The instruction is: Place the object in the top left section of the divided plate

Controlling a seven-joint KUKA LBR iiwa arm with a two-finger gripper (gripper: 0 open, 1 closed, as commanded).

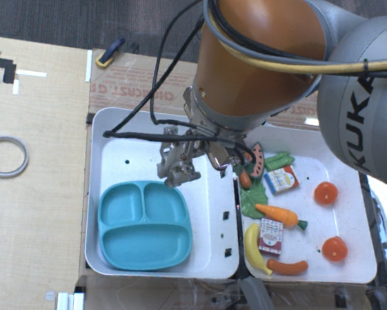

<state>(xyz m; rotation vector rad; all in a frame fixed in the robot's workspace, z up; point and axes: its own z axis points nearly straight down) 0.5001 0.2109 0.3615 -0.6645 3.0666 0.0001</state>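
A light blue divided plate (145,227) lies in the left white bin (112,141), toward its front. Its top left section (122,205) holds nothing. My gripper (179,171) hangs just behind the plate's far rim, over the bin floor near the top right section (166,203). The big orange and grey wrist above hides much of it, and I see no object in it. The loose objects lie in the right bin (347,269): a carrot (280,214), a banana (256,248), a sausage (286,267), two tomatoes (326,194) (334,248) and a watermelon slice (257,158).
The right bin also holds a small carton (282,180), a red box (270,236) and a green leaf (251,199). A tape roll (2,155) lies on the wooden bench at left. A blue and yellow tool (110,51) rests behind the bins. Black cables (140,134) drape over the left bin.
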